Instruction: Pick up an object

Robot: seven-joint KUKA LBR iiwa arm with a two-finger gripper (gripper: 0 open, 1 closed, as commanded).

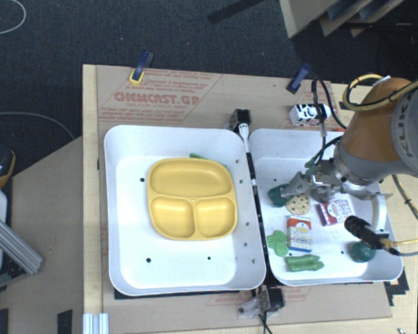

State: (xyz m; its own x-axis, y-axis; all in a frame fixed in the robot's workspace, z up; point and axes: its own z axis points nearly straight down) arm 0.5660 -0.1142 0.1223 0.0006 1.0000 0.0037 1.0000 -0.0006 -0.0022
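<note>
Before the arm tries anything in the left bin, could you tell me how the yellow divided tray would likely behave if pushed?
The yellow divided tray looks like rigid moulded plastic, so probably stiff and light. It lies flat and wide in the left bin, so it would likely slide, not tip. Its glossy, rounded rim may be slippery to pinch.

A yellow three-compartment tray (pixel 192 198) lies in the left white bin (pixel 124 214), well left of the pincer (pixel 310 188). Beyond the pincer, a black-and-white patterned block (pixel 306 114) and a blue clamp (pixel 298 79) sit on the brown board (pixel 101 103). A yellow-tipped clamp (pixel 140 68) sits far to its left.
</note>
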